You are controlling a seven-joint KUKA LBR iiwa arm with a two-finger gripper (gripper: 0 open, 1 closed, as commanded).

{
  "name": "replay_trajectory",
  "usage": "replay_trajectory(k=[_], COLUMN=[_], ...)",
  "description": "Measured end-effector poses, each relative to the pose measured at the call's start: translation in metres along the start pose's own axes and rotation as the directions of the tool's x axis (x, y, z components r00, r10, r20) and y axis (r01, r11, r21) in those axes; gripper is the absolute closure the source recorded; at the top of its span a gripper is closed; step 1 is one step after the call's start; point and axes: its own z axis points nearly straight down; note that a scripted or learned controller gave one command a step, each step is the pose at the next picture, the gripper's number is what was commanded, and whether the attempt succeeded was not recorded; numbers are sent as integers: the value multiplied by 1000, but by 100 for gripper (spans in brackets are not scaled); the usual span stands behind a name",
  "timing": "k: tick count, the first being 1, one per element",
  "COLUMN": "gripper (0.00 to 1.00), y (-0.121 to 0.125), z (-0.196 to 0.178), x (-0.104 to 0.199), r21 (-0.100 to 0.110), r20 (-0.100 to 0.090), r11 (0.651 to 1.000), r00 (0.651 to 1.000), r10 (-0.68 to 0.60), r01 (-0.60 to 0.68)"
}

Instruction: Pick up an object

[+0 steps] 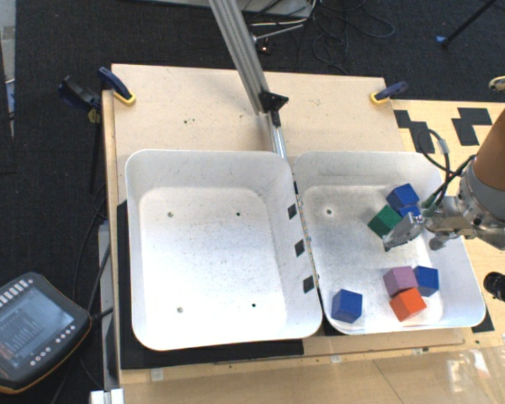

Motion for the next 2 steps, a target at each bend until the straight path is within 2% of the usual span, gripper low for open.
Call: replay_trajectory(k=[1,2], gripper=[0,0], y=[-2,2], z=[63,116], x=[-4,4], r21=[4,-9], r20=[-1,6], r11=[1000,1000], r00=[1000,1000], r10=[1,1], r01=[-1,-1])
